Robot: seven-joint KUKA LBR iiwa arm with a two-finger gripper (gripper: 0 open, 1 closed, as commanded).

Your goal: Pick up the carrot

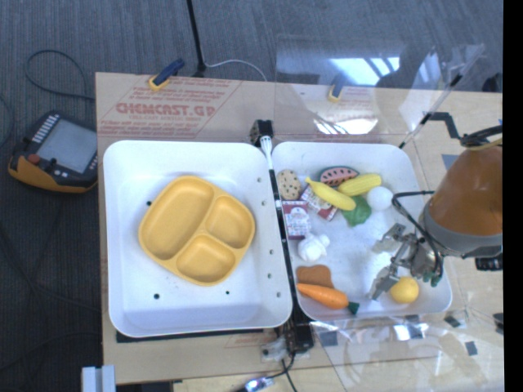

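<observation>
Right now we find the orange toy carrot with a green stub end (324,296) lying flat on the floor of the right-hand shallow white plastic bin (413,178), close to that bin's near wall at about seven o'clock of its floor, just below a small brown bread-like piece (315,274). Our two-finger metal gripper (398,274) hangs low over the same bin at about five o'clock, its fingers spread apart and pinching nothing, with a round yellow lemon-like toy (404,290) just beside its tips. From the gripper, the carrot lies toward nine o'clock, slightly lower in the picture, and near rather than touching. Its long axis runs roughly from ten o'clock to four o'clock, almost level, green end pointing toward the gripper. We judge the coming move turns on shifting sideways toward nine o'clock and closing the fingers across that axis, not along it.
</observation>
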